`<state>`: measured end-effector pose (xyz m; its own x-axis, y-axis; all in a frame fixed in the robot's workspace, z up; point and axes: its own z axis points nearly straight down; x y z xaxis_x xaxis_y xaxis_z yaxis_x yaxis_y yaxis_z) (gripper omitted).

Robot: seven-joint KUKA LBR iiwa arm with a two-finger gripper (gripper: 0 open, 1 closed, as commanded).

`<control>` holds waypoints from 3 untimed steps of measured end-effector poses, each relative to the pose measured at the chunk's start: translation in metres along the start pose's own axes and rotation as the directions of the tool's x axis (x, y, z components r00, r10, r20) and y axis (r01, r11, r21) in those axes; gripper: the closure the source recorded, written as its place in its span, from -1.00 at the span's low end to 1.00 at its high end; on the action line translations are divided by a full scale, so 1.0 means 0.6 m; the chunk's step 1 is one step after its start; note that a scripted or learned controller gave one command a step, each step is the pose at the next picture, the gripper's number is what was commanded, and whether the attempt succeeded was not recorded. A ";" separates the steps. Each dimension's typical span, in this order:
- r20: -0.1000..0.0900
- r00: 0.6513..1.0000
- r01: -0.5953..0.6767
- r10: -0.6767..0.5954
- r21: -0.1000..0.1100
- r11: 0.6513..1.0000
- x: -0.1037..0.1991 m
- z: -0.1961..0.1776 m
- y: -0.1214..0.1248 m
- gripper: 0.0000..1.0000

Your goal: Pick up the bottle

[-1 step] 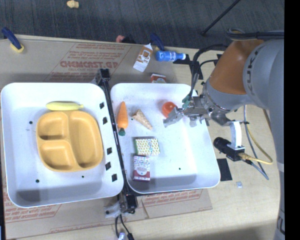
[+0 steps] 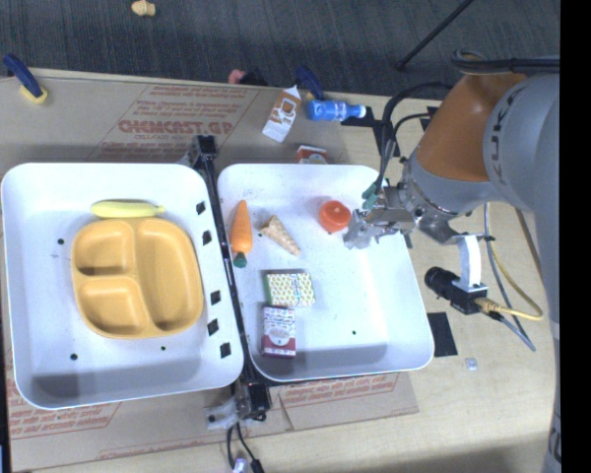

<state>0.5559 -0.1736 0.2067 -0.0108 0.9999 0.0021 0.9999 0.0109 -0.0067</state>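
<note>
A small blue bottle (image 2: 333, 111) with a pale cap lies on its side on the cardboard behind the right bin (image 2: 404, 304), outside it. My gripper (image 2: 362, 227) hangs low over that bin's right side, just right of a red-orange round object (image 2: 335, 215). The bottle lies well beyond the gripper, toward the back, and nothing of it is at the gripper. The grey arm with its orange band (image 2: 468, 131) reaches in from the right, above the bin's right rim.
The right bin holds a carrot (image 2: 240, 231), a cone (image 2: 280, 235), a patterned packet (image 2: 290, 289) and a red box (image 2: 279, 330). The left bin (image 2: 30, 363) holds a yellow divided plate (image 2: 136, 274) and a banana (image 2: 128, 208). A small carton (image 2: 281, 116) lies near the bottle.
</note>
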 end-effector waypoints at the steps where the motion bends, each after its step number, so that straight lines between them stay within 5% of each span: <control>1: 0.001 0.999 0.036 -0.036 -0.003 0.999 -0.011 -0.009 -0.134 1.00; 3: 0.002 0.923 0.385 -0.385 -0.002 0.923 0.149 -0.011 -0.131 1.00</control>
<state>0.4764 -0.0851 0.2139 -0.3945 0.9189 0.0026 0.9189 0.3945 -0.0032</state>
